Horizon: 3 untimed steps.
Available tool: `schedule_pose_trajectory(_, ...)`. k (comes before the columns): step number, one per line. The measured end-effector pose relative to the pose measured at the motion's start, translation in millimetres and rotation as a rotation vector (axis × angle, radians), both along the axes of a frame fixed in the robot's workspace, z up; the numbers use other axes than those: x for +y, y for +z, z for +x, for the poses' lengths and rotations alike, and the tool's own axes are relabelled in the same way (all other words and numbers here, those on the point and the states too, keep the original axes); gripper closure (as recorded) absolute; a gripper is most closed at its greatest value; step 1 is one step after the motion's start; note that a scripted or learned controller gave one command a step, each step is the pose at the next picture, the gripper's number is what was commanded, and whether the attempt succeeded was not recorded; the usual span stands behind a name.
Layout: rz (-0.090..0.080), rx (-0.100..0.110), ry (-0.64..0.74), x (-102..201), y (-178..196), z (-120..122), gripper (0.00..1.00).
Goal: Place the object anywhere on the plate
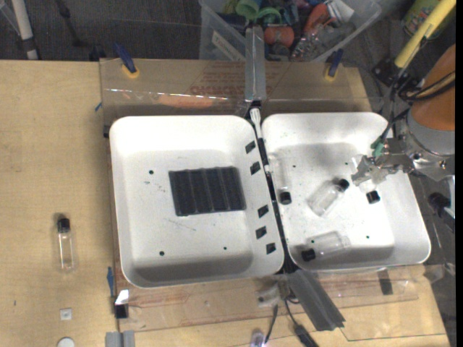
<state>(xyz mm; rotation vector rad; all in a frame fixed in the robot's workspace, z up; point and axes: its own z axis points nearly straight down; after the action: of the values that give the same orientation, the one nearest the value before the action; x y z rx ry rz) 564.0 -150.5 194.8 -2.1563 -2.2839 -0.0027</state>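
1. Nearest to me, on the wooden bench (43, 157) at about 9 o'clock from the left bin (130, 139), one clear vial (65, 244) with a dark cap lies alone, well apart from the bin.
2. In the right bin (405, 244) I count three more clear vials with black caps. The nearest vial (323, 243) lies at 6 o'clock, close by the front wall, with its cap toward the divider.
3. The middle vial (325, 196) lies tilted near the centre, with its cap toward 1 o'clock.
4. The third vial (275, 179) lies along the wall at 9 o'clock, with its cap toward me.
5. There is one plate (207, 191), dark and ribbed, flat in the centre of the left bin. No vial touches it.
6. The gripper (370, 170) is low over the right bin at about 3 o'clock, just beside the cap of the middle vial. Whether it is open or closed, or holds something, I cannot tell.
7. The arm (434, 114) comes in from 3 o'clock, its orange band above the bin's far right corner.
8. Farthest, at 12 o'clock behind the bins, stands one clear box (289, 13) of colourful things.
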Motion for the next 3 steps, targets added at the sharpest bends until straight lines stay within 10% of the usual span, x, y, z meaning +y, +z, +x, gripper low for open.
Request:
schedule_pose_trajectory(1, -0.001, -0.009, -0.342, 25.5, -104.6, -20.1, 1.00)
schedule_pose_trajectory(3, -0.003, -0.002, 0.635, 6.2, -68.4, -84.6, 1.00)
